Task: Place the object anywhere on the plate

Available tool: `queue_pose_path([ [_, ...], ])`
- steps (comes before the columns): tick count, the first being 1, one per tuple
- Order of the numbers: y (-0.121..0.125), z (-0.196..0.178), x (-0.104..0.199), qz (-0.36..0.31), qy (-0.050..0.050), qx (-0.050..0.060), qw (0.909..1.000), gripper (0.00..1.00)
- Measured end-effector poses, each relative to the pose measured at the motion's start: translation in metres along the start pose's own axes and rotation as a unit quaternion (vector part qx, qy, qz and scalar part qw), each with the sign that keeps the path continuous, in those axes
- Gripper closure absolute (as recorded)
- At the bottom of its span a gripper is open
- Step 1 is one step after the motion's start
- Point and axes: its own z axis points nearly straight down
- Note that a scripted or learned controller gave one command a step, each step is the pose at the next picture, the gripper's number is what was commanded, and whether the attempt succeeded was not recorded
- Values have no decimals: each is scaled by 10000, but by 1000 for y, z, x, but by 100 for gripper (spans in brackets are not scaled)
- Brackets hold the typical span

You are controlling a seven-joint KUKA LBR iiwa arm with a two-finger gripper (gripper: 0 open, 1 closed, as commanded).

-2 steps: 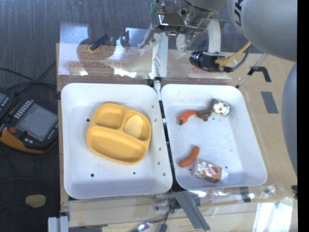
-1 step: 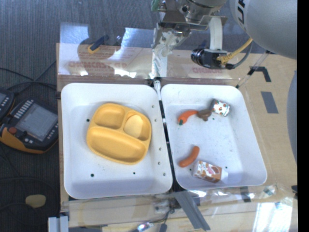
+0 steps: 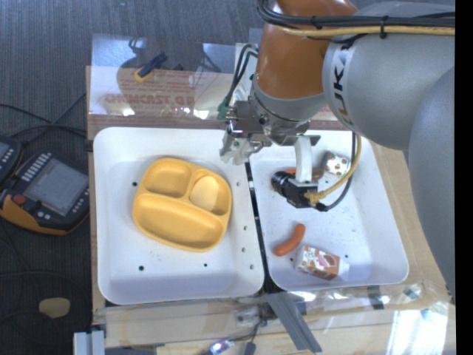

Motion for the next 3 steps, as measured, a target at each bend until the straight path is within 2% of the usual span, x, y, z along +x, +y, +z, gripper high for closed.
queue_pose_path([
  [1,-23,11,68,-14,1,-2,10000,100],
  [2,-23,10,67,-11,2,-2,10000,0],
  [3,-23,2,67,-17,-3,13,10000,100],
])
